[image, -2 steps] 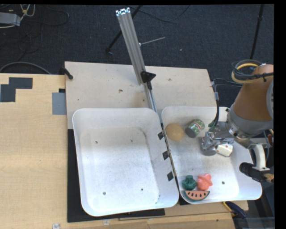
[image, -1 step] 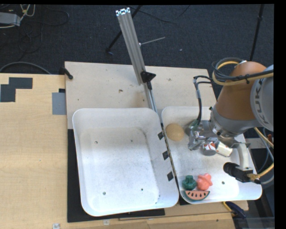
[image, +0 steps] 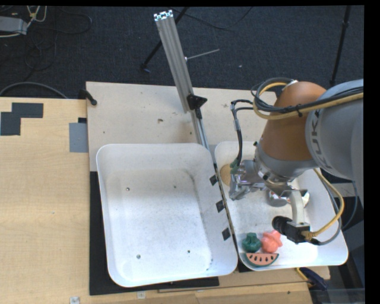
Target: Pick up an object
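Arm: grey, orange-banded robot arm (image: 297, 127) above right shallow white bin (image: 332, 252).
Pincer (image: 240, 189): finger state cannot be told.
Near corner: green toy (image: 251, 242), pink toy (image: 272, 241), watermelon slice (image: 262, 259).

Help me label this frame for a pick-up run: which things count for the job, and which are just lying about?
For the job:
- green toy, orange toy and watermelon slice toy, at the near end of the right bin
- gripper, low over that bin's far part

Lying about:
- left bin
- slanted metal rail
- cables on the floor
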Controlling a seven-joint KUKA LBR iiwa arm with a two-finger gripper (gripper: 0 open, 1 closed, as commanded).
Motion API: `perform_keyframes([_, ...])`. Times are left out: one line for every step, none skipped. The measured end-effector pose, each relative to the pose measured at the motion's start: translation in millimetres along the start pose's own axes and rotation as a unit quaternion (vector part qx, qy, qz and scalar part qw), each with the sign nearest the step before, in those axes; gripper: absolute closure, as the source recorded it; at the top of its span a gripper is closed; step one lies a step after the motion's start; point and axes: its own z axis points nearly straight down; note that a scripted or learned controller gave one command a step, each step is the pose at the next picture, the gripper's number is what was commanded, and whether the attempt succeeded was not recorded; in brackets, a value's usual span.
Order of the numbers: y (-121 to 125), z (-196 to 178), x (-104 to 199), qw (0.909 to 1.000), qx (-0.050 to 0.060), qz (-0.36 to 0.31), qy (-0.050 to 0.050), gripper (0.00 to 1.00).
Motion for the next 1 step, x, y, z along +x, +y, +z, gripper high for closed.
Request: perform_keyframes([4.3,-5.3,61.0,1.0,-0.001,0.0,-0.001,1.0])
